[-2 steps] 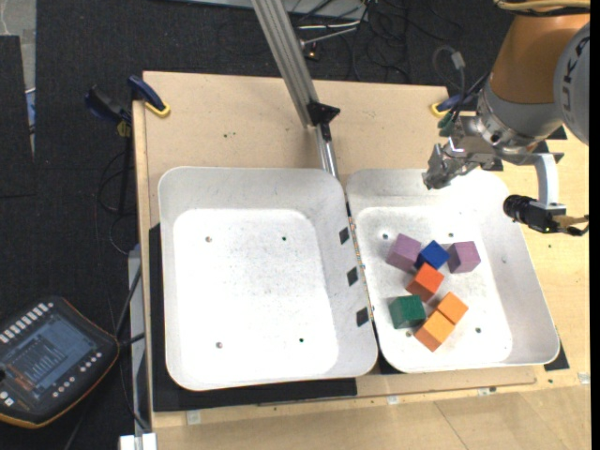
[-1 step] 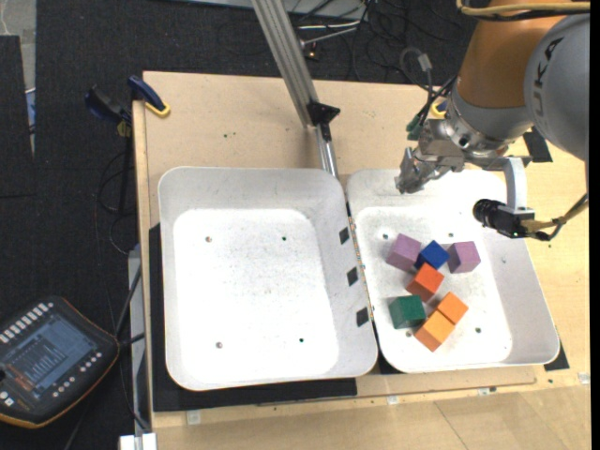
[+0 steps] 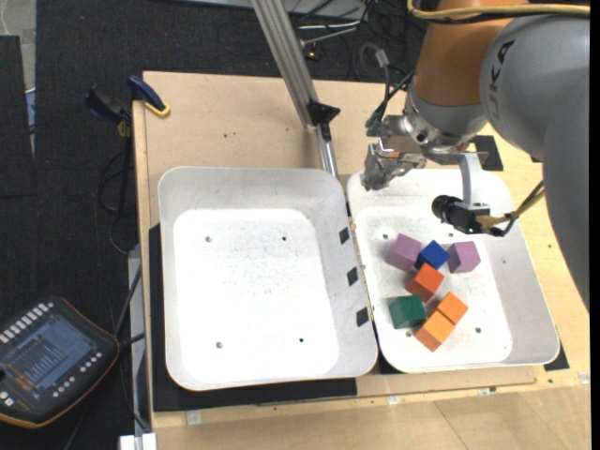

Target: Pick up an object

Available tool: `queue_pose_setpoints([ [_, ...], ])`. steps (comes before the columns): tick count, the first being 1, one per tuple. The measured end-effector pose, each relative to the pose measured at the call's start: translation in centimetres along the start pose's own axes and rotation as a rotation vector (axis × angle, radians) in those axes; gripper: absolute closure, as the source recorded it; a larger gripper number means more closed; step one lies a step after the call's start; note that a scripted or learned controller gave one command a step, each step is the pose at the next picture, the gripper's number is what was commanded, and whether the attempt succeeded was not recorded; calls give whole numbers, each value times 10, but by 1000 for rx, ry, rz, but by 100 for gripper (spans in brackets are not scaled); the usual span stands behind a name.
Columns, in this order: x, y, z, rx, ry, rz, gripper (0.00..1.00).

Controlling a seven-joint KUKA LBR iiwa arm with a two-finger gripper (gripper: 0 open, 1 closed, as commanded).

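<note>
Several small blocks lie clustered in the right bin: a purple block, a blue block, a lilac block, an orange-red block, a green block and two orange blocks. My gripper hangs over the far left corner of the right bin, well behind the blocks. Nothing shows between its fingers.
The left bin sits beside the right one on the wooden bench. A metal pole slants down to the gap between the bins. A black camera part hangs by the right bin's back. A teach pendant lies at the lower left.
</note>
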State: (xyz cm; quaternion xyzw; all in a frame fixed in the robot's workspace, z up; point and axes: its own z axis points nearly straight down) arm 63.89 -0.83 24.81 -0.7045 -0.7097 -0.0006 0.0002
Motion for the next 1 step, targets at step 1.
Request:
queue_pose_setpoints([
  [1,58,-11,2,1,1,-1,100],
])
